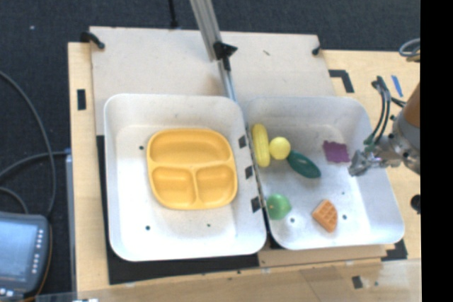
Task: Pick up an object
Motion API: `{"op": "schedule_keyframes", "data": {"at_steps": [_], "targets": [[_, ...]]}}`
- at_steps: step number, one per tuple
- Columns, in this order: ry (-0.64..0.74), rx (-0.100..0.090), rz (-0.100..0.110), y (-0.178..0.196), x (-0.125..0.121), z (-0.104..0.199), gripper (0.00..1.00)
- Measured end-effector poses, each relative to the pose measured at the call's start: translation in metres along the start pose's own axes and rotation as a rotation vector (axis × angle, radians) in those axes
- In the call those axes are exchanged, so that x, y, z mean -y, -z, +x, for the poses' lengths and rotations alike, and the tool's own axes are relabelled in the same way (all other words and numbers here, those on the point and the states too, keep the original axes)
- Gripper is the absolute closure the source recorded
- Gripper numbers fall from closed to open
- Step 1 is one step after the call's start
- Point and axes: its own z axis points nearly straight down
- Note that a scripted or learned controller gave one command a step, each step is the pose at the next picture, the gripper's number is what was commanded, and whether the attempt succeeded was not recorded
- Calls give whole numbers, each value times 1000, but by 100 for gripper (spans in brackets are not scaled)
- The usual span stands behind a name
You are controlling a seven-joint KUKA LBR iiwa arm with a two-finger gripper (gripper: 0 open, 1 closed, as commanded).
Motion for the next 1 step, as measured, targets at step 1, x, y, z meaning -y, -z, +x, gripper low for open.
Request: {"op": "schedule_keyframes", "data": {"at_steps": [1], "targets": [[1, 0, 0, 62, 4, 0, 100]]}}
